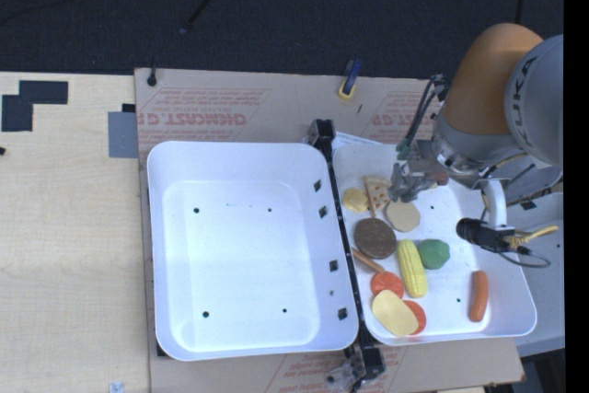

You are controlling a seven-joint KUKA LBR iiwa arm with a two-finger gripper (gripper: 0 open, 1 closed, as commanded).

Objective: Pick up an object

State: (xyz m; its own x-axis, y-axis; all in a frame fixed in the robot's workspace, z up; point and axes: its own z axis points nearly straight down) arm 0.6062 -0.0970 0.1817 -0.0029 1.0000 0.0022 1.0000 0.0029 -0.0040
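Toys of smooth plastic (pixel 411 268) crowd right bin (pixel 515 313); gripper (pixel 402 189) state unclear.

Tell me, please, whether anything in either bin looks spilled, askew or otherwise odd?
Nothing stands out. The toy foods all lie inside the right bin: the corn cob, the hot dog, the brown patty and the green piece rest flat on its floor. The pincer hangs low over the beige disc.
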